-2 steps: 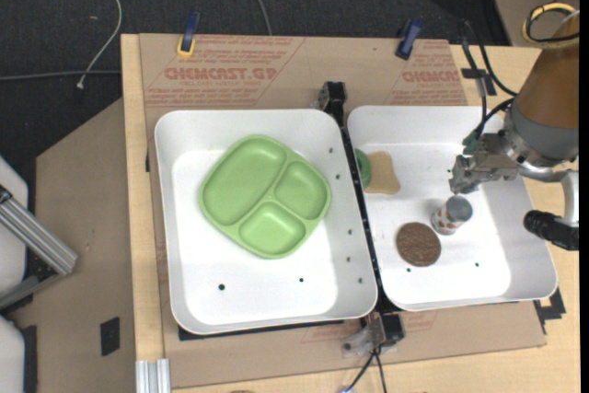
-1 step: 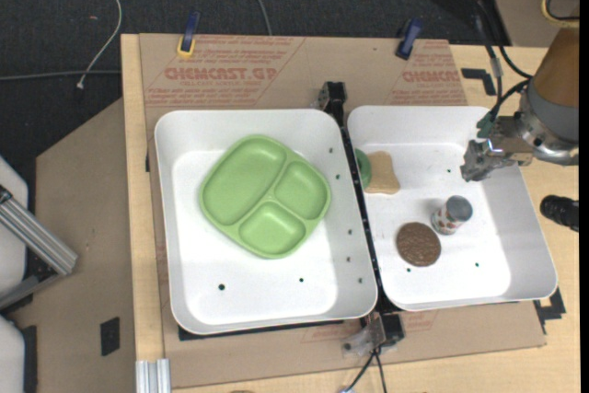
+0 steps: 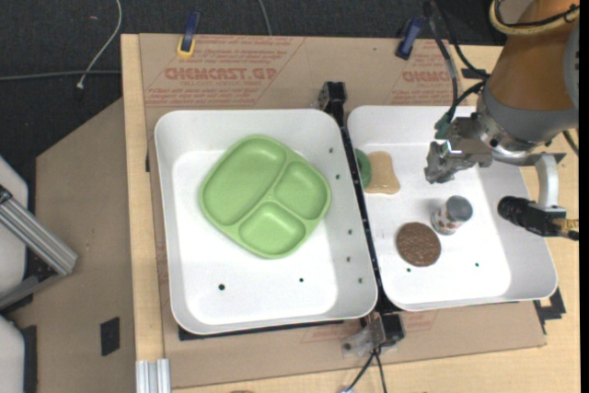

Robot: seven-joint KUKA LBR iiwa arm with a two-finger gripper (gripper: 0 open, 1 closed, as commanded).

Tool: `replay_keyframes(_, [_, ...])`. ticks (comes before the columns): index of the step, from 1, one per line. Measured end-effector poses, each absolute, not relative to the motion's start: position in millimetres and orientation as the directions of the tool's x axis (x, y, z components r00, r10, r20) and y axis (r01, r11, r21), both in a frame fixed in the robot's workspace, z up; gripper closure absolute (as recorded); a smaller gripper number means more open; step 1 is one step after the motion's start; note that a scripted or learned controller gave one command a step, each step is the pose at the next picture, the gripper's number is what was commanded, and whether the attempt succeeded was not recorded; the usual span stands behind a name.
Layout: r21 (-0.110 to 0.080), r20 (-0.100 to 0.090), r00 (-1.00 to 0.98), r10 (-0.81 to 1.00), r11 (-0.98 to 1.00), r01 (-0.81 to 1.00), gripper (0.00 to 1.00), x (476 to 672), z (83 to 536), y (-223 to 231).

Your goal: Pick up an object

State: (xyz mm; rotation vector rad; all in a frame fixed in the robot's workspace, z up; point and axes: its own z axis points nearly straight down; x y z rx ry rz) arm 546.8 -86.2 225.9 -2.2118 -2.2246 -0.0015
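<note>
The right bin holds a tan bread-like piece at its left wall, with a green object just behind it. A brown round cookie lies near the bin's middle front. A small can stands just right of the cookie. My gripper hangs over the right bin, above and slightly behind the can, and apart from the bread piece. Nothing shows between its fingers.
The left bin holds a green divided plate. Black clamps sit between the bins at the back and front. Blue clips pin the cardboard's far edge. Cables trail behind the bench.
</note>
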Motion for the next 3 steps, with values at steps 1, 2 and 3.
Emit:
replay_keyframes(1, [-0.003, 0.004, -0.007, 1.000, 0.007, 1.000, 1.00, 541.8, 223.5, -24.7])
replay_keyframes(2, [-0.004, 0.004, -0.006, 1.000, 0.006, 1.000, 1.00, 546.3, 213.6, 31.8])
replay_keyframes(3, [0.001, 0.003, -0.007, 1.000, 0.007, 1.000, 1.00, 546.1, 228.5, 87.4])
